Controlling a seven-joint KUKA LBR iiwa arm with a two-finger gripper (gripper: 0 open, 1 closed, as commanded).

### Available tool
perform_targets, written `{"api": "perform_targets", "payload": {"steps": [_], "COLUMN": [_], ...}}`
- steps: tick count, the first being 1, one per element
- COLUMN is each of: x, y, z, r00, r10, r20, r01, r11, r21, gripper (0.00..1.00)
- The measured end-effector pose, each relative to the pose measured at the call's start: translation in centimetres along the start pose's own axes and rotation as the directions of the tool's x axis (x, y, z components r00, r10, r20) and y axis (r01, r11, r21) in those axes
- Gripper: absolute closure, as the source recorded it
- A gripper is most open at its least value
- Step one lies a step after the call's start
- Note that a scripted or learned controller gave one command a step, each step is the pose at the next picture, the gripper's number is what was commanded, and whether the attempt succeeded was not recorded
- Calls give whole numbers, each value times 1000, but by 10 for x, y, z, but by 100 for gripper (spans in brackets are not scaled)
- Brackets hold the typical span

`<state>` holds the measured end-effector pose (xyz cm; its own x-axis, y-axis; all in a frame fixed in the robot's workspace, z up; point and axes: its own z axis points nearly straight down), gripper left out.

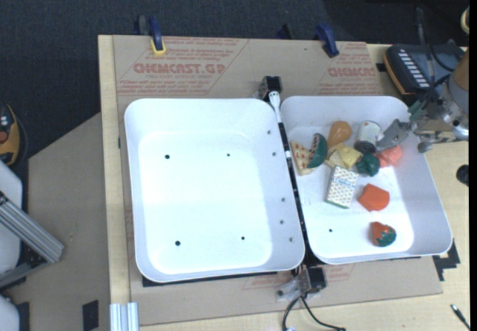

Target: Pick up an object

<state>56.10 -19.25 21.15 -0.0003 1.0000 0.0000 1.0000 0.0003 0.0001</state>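
Note:
The right bin (425, 195) holds several small objects. Among them are an orange egg shape (340, 130), a white cup (368, 130), a green curved piece (319, 149), a yellow piece (345, 156) and a dark teal lump (367, 165). Further forward lie a white patterned box (341, 187), an orange-red block (374, 197) and a red-and-green strawberry (382, 234). A pink object (390, 156) lies near the right wall. My gripper (409, 140) hangs over the bin's upper right, just above the pink object. Its fingers (393, 133) are spread open with nothing between them.
The left bin (149, 173) sits beside the right one, with a black divider strip between them. A tan waffle-like piece (300, 156) lies against the right bin's left wall. A dark device (408, 67) rests on the bench behind the arm.

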Motion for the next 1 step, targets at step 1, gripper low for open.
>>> {"api": "perform_targets", "payload": {"steps": [1], "x": [41], "y": [35], "z": [134], "r00": [1000], "r10": [-5], "r20": [-4], "r01": [5], "r11": [1000], "r21": [5], "gripper": [0]}}
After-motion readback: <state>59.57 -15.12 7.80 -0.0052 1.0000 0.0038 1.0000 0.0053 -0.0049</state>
